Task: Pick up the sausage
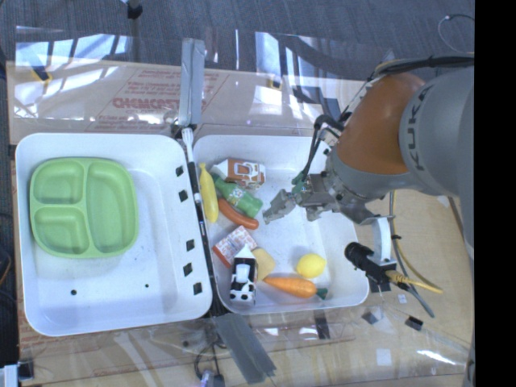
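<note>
Camera view has my gripper (278, 206) hanging in the right bin (347, 297) with nothing between its parted fingers — the sausage (238, 214) lies just beside its tips toward the divider, wedged against the green packet (240, 196), so I judge the approach unfinished.

It looked like a robotics lab: a grey-and-orange arm (403, 135) reached from the frame's right over two white bins (48, 313), clear taped sheeting (121, 79) and grey carpet (266, 2) across the top.
</note>
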`<state>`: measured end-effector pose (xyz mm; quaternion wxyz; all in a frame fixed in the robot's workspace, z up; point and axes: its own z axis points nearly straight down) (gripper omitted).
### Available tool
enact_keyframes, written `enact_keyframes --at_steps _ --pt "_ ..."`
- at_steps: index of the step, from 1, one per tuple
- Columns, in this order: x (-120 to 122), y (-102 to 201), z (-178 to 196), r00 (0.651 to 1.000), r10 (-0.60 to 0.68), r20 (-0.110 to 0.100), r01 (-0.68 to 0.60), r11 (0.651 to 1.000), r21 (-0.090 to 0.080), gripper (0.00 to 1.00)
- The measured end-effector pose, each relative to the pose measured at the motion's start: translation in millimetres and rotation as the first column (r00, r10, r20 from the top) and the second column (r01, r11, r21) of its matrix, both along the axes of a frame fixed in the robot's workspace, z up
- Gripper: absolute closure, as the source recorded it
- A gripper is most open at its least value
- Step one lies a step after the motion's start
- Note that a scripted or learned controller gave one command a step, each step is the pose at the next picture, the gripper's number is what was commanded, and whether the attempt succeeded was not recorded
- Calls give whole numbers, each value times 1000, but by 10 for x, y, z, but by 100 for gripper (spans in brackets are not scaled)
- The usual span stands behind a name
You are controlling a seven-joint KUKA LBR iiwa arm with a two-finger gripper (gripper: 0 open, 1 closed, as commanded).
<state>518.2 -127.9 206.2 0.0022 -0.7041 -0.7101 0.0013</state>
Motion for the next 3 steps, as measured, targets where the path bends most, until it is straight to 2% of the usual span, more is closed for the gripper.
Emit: enact_keyframes --at_steps 1,2,3 --pt "649 358 -930 997 -76 0 76 997 -2 0" --pt "241 354 -1155 999 -47 0 47 999 -1 0" --pt "240 349 -1060 999 -44 -1 44 999 -1 100"
